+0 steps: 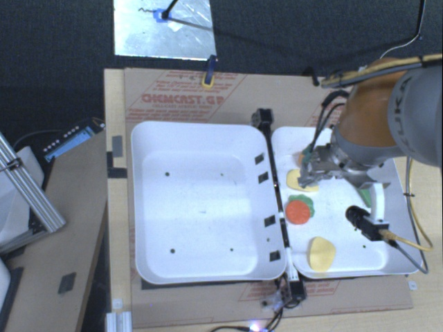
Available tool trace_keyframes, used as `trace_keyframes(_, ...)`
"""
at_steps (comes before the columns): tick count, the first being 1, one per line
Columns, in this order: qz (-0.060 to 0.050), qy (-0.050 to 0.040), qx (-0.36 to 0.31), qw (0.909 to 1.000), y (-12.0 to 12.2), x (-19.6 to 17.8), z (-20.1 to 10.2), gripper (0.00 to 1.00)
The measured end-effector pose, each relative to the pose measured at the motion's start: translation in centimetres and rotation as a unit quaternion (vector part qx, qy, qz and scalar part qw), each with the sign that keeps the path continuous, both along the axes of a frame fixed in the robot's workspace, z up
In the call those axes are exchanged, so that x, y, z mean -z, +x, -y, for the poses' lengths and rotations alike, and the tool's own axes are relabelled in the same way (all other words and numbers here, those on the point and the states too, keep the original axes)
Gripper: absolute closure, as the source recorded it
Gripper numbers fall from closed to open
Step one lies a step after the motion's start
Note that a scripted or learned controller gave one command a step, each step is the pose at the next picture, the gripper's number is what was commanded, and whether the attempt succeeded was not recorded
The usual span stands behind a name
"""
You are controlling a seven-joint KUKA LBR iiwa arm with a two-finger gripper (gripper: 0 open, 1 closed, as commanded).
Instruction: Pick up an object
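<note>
Gripper [309, 173] sits low over the far left part of the right bin [346, 265], at the end of the grey arm [387, 126] that reaches in from the right. From this angle I cannot tell whether the gripper is open or closed. Just below it and to its left lies a pale yellow piece [295, 181], close to the bin's left wall. It is so near the gripper's tip that contact cannot be ruled in or out. Nearer than that, also by the left wall, is a red round piece [298, 213] resting on a green scrap [309, 203] that peeks out along its far edge. Nearer again, toward the near edge of the bin, lies a yellow piece [321, 253], well apart from the gripper. A second green thing [365, 196] shows to the right of the red round piece, partly hidden by the robot. The left bin [142, 185] stands just beside the right one, with small black clips [263, 178] along the shared edge. Both bins rest on a brown cardboard sheet [181, 97] with red lettering, and a yellow and blue clamp [208, 75] sits at its far edge. Farther still lies a shiny silver square [165, 19]
</note>
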State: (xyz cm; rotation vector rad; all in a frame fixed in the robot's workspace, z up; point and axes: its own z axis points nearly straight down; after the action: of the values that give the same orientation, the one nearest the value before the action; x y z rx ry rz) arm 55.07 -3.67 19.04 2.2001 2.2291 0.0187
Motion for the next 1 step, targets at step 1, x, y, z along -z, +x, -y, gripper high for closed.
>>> trace_keyframes(1,0.000,0.0012,-0.001,1.0000,6.88,-7.77,-9.59,1.00)
